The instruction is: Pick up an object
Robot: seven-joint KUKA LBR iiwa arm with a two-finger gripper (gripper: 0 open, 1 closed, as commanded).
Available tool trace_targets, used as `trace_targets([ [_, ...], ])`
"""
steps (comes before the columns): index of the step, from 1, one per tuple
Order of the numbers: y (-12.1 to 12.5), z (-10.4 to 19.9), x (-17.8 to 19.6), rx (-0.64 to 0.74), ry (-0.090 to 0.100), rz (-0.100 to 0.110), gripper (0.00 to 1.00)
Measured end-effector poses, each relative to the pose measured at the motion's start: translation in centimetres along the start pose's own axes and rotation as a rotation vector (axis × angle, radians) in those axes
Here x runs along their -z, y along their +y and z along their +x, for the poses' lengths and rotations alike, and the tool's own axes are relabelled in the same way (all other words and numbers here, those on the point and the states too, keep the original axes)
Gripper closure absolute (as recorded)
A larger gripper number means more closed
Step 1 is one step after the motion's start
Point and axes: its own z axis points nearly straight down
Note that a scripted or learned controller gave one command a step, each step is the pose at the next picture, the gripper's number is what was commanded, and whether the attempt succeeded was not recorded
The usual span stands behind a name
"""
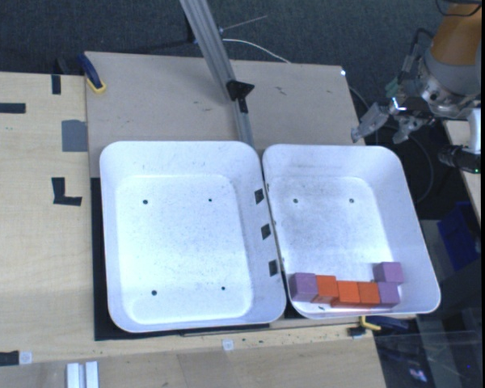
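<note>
Gripper: we see it spread open, holding nothing, beyond the right bin, whose near edge holds purple and orange blocks.

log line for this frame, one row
arm: parked beyond right bin far corner | gripper: open, holds nothing | blocks: purple and orange, right bin near edge

Bins white, dark-speckled; blocks purple and orange; arm orange-banded grey.
</note>
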Motion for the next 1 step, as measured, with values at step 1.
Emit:
trace_targets([
  [1, 1.61, 0.65, -5.5, -0.001, 0.001, 0.009, 0.0],
])
